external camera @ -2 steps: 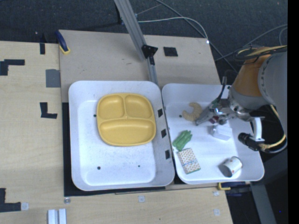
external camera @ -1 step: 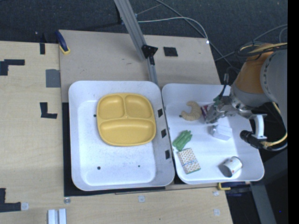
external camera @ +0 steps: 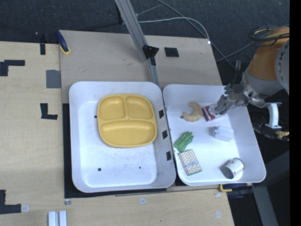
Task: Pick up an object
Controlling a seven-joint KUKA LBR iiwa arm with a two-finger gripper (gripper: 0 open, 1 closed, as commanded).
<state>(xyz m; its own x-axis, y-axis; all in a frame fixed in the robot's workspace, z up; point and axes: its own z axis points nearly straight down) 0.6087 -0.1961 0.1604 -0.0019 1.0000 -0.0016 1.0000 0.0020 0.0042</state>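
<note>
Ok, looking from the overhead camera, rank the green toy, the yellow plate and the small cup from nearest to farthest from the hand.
1. Green toy, mid right bin, left and below the hand.
2. Small cup, right bin's bottom corner.
3. Yellow plate, left bin.

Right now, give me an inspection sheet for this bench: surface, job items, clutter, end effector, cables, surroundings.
Surface: left bin and right bin sit side by side on a wooden bench.
Job items: right bin holds a beige curved piece, a red packet, a green item, a patterned card, a clear block and a small cup on its side.
Clutter: yellow divided plate in the left bin.
End effector: low over the right bin at the red packet; grip cannot be judged.
Cables: white cables on the dark floor behind the bench.
Surroundings: slanted metal pole; black tape marks.
</note>
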